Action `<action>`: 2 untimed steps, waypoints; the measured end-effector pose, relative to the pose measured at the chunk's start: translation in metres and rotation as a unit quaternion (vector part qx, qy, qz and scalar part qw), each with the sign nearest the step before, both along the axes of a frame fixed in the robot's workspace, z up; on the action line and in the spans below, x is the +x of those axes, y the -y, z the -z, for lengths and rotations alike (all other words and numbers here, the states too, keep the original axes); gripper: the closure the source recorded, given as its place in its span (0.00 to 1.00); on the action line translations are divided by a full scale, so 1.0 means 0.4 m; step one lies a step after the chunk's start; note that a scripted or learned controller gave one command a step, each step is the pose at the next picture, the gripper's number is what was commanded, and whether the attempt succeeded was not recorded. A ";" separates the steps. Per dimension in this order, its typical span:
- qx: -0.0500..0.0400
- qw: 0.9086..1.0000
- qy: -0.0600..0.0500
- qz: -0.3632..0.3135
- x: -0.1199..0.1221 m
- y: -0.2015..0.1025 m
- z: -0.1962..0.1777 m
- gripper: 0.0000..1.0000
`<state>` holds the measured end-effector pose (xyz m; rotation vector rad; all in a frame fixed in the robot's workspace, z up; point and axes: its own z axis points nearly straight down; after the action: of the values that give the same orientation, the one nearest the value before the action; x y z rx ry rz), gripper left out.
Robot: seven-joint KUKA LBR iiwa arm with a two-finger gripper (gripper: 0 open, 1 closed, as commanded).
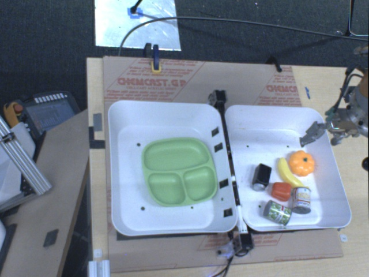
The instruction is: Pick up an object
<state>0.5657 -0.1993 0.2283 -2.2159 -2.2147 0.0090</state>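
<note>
The grey arm came in from the right edge of the camera view, most of it cut off, with its wrist angled down and leftward; its two-finger pincer [311, 134] hung over the upper right part of the right-hand shallow white bin [253, 123], near that bin's far right wall; the dark fingers pointed toward the bin's middle, nothing showed between them, and how wide they stood could not be told from this angle.

The objects lay clustered in the lower right part of that bin; a small orange toy pumpkin [302, 163] sat nearest the pincer, just below and slightly left of it, apart from the fingers; a yellow plastic banana [287, 172] lay touching the pumpkin's left side, slanting down to the right; a small black cylinder [261, 176] stood to the left, a little apart; a red-orange block [281, 191] sat below the banana; a small tin with a red and white label [301, 200] and a green-labelled tin lying on its side [278, 213] crowded close beside it, near the bin's front wall.

Open white floor filled the upper and left parts of the right bin; the left-hand white bin [124, 154] held a pale green three-compartment plate [177, 171] at its centre, with bare floor all round; both bins rested on the cardboard-covered surface [190, 77].
</note>
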 end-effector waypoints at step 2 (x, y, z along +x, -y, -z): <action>-0.001 1.000 0.004 -0.001 0.022 0.003 0.134 0.00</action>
<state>0.5744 -0.2005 0.1746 -2.2186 -2.2215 0.0018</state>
